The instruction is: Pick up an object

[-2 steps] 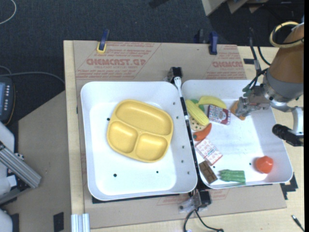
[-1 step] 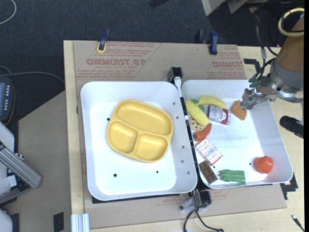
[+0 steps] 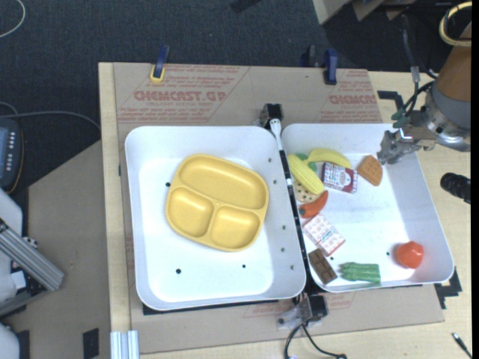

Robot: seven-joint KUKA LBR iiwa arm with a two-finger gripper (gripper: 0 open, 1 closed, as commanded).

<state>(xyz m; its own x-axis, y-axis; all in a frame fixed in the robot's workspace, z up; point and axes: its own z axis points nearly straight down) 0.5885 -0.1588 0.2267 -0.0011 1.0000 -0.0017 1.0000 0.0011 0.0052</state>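
Over the right bin's far right corner the gripper hangs just beside a tan cracker-like piece, and whether its fingers are spread or pressed together I cannot tell. Further left lie a banana, corn and a red-and-white packet, with a tomato and green beans at the near end. A yellow divided tray sits alone in the left bin.
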